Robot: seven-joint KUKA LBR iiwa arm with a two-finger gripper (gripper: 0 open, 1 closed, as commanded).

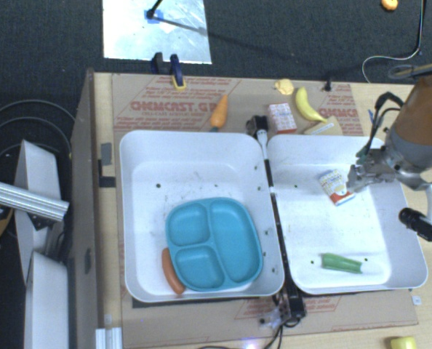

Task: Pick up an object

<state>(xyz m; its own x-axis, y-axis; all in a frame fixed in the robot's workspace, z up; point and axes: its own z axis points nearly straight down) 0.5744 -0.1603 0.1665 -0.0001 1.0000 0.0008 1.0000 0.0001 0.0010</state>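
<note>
Objects available for picking, listed left to right across the two bins. Left bin [140, 158], white and shallow: one blue divided tray [214, 243] with three compartments, lying in the near half; one orange sausage-shaped piece [172, 270] just beside the tray's left near corner, against the bin's front wall. Right bin [303, 151], touching the left bin along a dark centre seam: one small white-and-red carton [334, 186], lying tilted in the far half; one green pod-like item [342, 263] lying flat in the near half, well apart from the carton. Gripper [358, 177]: low over the right bin's far right part, just beside the carton's right edge; whether its fingers are spread or closed cannot be told, and no item is seen between them. Behind the bins, on the cardboard backing: an orange carrot-shaped piece [219, 112], a small pink-and-white box [282, 118], a yellow banana [307, 106].
</note>
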